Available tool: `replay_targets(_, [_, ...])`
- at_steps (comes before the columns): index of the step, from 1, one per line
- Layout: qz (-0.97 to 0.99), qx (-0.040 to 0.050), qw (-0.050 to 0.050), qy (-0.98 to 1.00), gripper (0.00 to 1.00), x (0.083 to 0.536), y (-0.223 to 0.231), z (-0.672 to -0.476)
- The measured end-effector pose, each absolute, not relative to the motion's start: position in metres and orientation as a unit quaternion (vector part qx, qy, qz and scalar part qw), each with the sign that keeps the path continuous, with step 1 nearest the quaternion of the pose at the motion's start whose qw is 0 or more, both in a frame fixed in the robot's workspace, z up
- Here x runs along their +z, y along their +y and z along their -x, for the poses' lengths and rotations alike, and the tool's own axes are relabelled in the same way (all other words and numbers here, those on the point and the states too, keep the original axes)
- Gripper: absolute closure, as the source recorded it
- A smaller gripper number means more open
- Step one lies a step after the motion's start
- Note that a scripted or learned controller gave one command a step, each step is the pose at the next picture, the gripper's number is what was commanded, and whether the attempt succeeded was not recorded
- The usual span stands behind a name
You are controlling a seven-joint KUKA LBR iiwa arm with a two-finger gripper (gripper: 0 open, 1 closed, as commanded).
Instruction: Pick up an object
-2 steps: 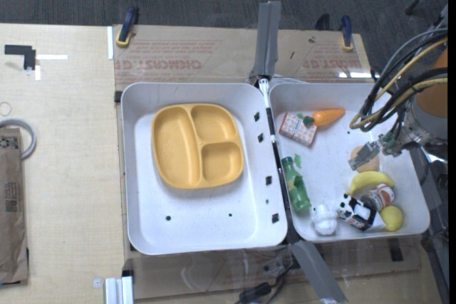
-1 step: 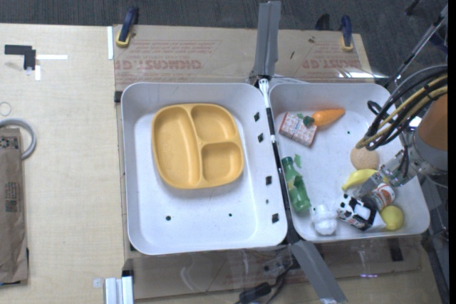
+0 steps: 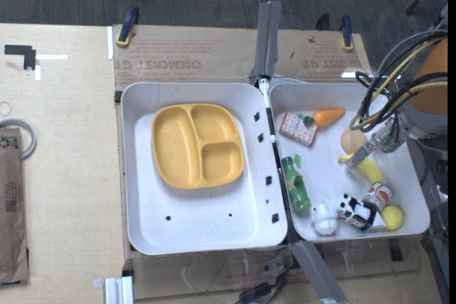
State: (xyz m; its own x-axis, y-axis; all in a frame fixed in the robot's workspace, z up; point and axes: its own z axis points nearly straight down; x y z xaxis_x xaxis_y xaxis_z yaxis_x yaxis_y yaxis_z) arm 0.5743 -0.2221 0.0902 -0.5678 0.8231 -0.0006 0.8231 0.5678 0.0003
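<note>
The right bin (image 3: 324, 166) holds several small things: an orange carrot (image 3: 328, 115), a red and white box (image 3: 297, 129), a green bottle (image 3: 296, 185), a beige egg-shaped piece (image 3: 350, 140), a yellow banana-like piece (image 3: 368, 169), a small can (image 3: 378, 193), a yellow lemon (image 3: 392, 217), a black and white cow toy (image 3: 356, 211) and a white cup (image 3: 325, 223). My gripper (image 3: 369, 147) reaches in from the right and sits low between the beige piece and the yellow piece, touching or nearly touching both. Nothing is visibly lifted.
The left bin (image 3: 199, 221) carries a yellow divided plate (image 3: 198, 146). A grey divider bar (image 3: 268, 39) runs between the bins. Black and yellow cables (image 3: 388, 92) loop over the right bin's far right corner. A brown bag (image 3: 11, 196) lies at the far left.
</note>
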Motion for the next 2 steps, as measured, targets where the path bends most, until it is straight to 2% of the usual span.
replay_targets(1, [-0.466, 0.0002, 0.001, 0.885, 1.00, 0.098, -0.223, -0.575])
replay_targets(2, [-0.401, -0.0005, 0.000, 0.916, 1.00, 0.183, -0.114, -0.598])
